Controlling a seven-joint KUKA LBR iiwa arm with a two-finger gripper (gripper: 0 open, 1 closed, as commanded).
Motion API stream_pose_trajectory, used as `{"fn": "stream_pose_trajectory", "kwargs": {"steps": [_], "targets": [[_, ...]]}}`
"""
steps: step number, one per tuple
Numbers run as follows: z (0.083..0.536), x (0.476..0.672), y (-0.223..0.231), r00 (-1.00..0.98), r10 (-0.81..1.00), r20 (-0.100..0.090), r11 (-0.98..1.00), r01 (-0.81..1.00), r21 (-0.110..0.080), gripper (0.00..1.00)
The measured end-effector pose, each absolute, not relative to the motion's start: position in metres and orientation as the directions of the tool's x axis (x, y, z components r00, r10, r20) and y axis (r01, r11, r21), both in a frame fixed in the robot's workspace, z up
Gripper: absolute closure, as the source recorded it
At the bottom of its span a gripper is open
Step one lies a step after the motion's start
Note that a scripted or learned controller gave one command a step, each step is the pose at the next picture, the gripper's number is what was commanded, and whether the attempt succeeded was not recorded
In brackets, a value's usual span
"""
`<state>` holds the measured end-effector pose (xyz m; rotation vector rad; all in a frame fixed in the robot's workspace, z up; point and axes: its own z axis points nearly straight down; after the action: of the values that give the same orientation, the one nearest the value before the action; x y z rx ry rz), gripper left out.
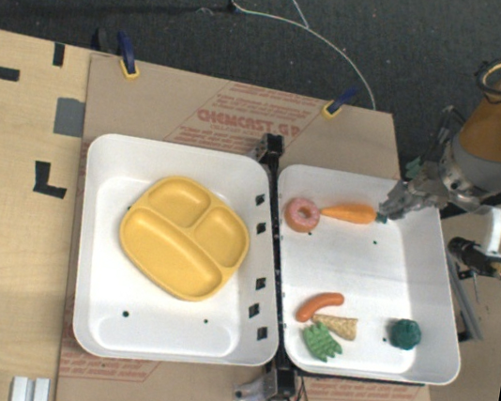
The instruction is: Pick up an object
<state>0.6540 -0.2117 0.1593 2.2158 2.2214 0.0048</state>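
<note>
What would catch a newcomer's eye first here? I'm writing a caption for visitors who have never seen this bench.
The big yellow divided plate in the left bin stands out first. Next is the scatter of toy food in the right bin: a pink doughnut beside an orange carrot near the far edge, with the gripper right at the carrot's tip.

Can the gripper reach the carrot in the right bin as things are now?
Probably yes. The gripper is already at the right end of the carrot, with nothing between them. The pink donut lies at the carrot's other end, away from the approach.
</note>
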Motion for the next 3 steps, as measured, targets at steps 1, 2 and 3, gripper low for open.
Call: {"fn": "stream_pose_trajectory", "kwargs": {"steps": [1,2,3], "targets": [[0.215,0.657,-0.201,-0.003,1.000,-0.001,0.003,1.000,0.006,1.00],[0.227,0.658,-0.200,-0.001,1.000,0.001,0.001,1.000,0.000,1.00],[0.224,0.643,-0.145,-0.005,1.000,0.001,0.005,1.000,-0.001,1.00]]}}
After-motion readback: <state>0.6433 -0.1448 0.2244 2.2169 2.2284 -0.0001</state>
